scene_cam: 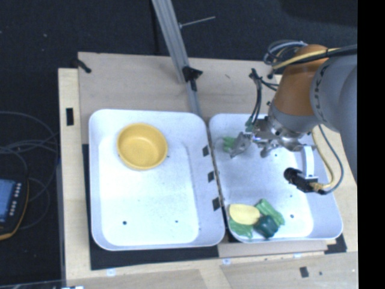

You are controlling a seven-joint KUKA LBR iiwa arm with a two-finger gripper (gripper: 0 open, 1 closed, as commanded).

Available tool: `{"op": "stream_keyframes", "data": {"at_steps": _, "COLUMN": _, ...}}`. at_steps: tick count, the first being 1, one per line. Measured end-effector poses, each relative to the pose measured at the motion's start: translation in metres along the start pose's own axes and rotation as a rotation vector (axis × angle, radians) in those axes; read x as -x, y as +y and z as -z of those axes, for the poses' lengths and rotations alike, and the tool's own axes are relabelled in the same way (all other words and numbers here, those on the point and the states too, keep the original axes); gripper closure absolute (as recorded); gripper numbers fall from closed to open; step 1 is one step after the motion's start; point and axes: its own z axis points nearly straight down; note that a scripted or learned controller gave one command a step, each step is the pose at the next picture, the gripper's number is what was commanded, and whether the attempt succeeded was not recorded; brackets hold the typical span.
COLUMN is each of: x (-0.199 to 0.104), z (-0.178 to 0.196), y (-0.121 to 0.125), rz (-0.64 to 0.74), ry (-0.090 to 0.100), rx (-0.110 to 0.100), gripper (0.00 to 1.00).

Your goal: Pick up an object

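The tool (252, 144) hangs spread and empty over the right bin (328, 218), risking a bare close short of the small green piece (229, 142).

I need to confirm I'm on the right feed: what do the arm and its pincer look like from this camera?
The arm is grey with an orange band above the wrist. Thin dark and light cables loop over the band's top and hang beside it. The pincer is a metallic grey two-finger unit. A white bracket with a black fitting hangs beneath the wrist.
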Motion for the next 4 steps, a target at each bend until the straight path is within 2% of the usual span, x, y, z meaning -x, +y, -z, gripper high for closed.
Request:
{"op": "stream_keyframes", "data": {"at_steps": 1, "x": 0.000, "z": 0.013, "y": 0.001, "rz": -0.001, "ry": 0.002, "rx": 0.005, "gripper": 1.00}}
{"op": "stream_keyframes", "data": {"at_steps": 3, "x": 0.000, "z": 0.134, "y": 0.012, "rz": 0.001, "ry": 0.000, "rx": 0.009, "gripper": 1.00}}
{"op": "stream_keyframes", "data": {"at_steps": 4, "x": 0.001, "z": 0.141, "y": 0.012, "rz": 0.001, "ry": 0.001, "rx": 0.004, "gripper": 1.00}}
